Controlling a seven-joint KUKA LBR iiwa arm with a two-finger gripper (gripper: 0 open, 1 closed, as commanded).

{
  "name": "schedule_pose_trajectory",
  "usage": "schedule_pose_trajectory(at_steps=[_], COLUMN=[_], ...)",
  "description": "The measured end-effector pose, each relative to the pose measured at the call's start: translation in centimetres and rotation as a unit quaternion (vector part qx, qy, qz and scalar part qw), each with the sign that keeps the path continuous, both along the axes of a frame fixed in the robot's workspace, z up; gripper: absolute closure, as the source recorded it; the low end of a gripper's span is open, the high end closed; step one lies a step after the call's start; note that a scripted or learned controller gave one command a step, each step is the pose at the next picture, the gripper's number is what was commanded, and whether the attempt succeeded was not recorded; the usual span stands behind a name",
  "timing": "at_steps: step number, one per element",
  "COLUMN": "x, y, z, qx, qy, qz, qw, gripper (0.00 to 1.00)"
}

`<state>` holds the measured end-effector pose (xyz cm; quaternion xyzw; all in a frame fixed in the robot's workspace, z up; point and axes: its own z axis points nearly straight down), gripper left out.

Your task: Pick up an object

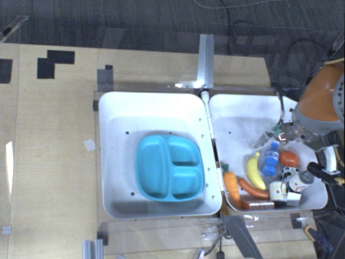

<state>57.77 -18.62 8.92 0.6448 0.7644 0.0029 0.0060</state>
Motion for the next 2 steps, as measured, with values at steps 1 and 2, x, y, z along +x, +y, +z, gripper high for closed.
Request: schedule_pose_trajectory(at_steps=[1, 2], x=[0.3, 1.8], y=[0.1, 6.1], z=[1.2, 12.3], qx=[-0.0001, 0.0018], qy=[-0.004, 0.003], qz=[0.001, -0.067], qw=[1.0000, 0.9977], gripper=[1.00, 1.00])
